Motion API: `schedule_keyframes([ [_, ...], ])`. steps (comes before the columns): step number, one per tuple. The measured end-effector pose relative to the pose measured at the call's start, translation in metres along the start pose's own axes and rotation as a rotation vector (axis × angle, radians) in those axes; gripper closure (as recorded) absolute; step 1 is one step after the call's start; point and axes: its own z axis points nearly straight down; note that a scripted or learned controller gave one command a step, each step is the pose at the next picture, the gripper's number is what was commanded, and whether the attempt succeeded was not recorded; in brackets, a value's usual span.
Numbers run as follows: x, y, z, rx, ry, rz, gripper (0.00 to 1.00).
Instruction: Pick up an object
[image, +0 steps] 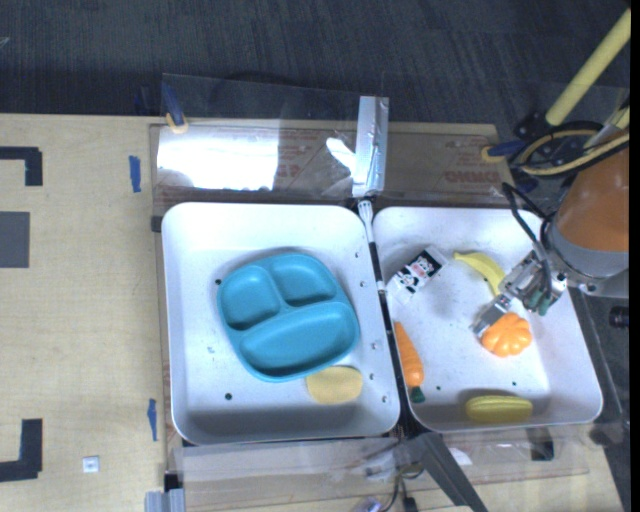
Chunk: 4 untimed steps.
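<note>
In the right bin (570, 395), my gripper (497, 315) hangs low over an orange pumpkin-shaped toy (507, 337), its fingertips at the toy's upper left edge. A yellow banana (481, 268) lies just behind the gripper. A carrot (408, 358) rests along the bin's left wall. A yellow oblong piece (498, 406) lies near the front wall. A small black and white item (417, 270) sits at the back left. Nothing shows between the fingers.
The left bin (190, 300) holds a blue divided plate (288, 313) and a pale yellow round piece (334, 384) in front of it. A clear plastic panel (270, 150) stands behind the bins. Cables (560, 145) hang at the upper right.
</note>
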Motion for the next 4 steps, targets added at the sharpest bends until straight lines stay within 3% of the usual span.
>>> schedule_keyframes([
  [1, -0.070, 0.025, 0.054, 0.000, -0.002, 0.230, 0.00],
  [2, -0.071, 0.026, 0.043, -0.005, -0.006, 0.231, 1.00],
  [3, -0.038, 0.063, -0.060, -0.002, -0.002, 0.298, 1.00],
  [4, -0.035, 0.044, -0.023, 0.006, 0.006, 0.434, 1.00],
])
